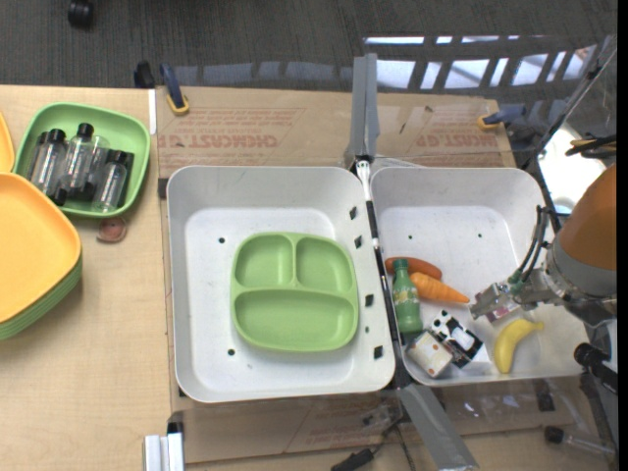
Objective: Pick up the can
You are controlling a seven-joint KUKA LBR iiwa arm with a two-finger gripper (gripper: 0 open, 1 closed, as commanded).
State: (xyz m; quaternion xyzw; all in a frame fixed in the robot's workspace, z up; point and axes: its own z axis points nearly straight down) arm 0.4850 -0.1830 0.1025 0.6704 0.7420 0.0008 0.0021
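Whether the gripper (pixel 494 304) holds anything I cannot tell; it hangs low in the right bin (pixel 446 204), just above the banana (pixel 512 342).

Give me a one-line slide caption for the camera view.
Gripper hovers in the right bin near the banana; green can lies beside carrots.

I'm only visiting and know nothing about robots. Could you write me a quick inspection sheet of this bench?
Surface: left bin and right bin, white, side by side.
Job's things: green can-like container in right bin, beside carrots.
Clutter: banana, black-and-white item; green plate in left bin.
Grippers: claw over right bin, near banana, apart from the container.
Cables: thin dark line by the arm, possibly a cable.
Surroundings: tray of bottles, orange plates.
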